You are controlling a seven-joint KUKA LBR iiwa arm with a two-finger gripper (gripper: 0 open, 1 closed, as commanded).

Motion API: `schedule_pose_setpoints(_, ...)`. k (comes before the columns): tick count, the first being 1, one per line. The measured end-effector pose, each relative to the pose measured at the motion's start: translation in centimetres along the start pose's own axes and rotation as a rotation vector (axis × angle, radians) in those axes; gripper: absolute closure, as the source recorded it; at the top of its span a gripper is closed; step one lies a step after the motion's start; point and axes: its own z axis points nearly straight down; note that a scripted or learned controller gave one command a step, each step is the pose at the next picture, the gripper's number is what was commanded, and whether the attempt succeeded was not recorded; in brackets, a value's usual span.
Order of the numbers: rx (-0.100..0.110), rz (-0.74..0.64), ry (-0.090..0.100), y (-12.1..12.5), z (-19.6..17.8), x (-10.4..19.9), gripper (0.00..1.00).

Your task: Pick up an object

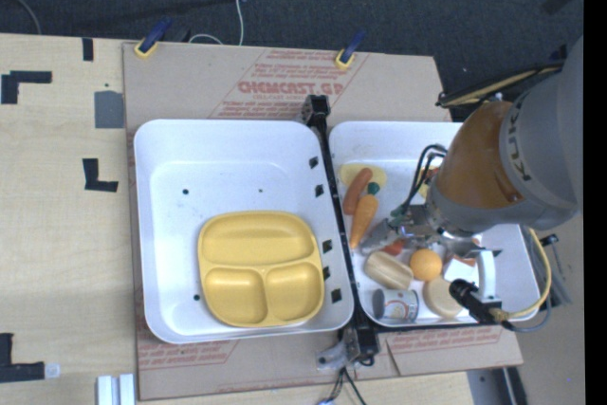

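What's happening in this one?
The arm reaches in over the right bin, its claw low among a pile of toy food: a carrot, an orange, a bread roll. Nothing is visibly between its fingers. The left bin holds a yellow tray.

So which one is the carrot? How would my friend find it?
Look at the right bin, the one the arm reaches into. Near its left wall, next to the black divider between the bins, lies the carrot, pointing up and down the picture. It is the long, thin orange thing; the orange ball nearby is round, and the bread roll is pale.
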Motion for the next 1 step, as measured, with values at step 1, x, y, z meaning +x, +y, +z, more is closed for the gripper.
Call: schedule_pose_setpoints(1,0.0,-0.003,0.003,0.06,-1.26,0.21,1.0)
